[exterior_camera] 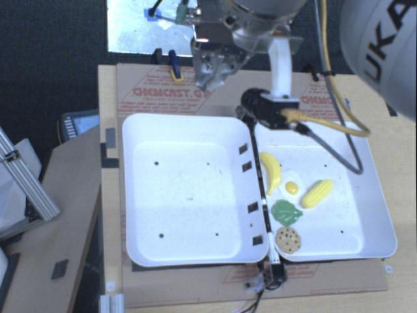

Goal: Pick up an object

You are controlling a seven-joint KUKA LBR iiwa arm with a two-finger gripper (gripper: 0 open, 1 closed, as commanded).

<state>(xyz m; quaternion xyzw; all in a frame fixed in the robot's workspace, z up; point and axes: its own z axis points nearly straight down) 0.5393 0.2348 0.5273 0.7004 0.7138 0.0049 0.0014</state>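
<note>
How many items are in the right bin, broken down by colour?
Yellow: 2, banana and corn cob
White and yellow: 1, fried egg
Green: 1, leaf
Brown: 1, cookie
Total: 5

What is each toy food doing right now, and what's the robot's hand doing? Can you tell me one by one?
banana: lying flat in the right bin, near the divider.
fried egg: flat beside the banana.
corn: lying tilted, right of the egg.
green leaf: flat, below the egg.
cookie: flat, near the bin's front edge.
right bin: holds all five foods.
left bin: sits beside it.
gripper: up above the bench behind the bins, holding nothing.
</note>
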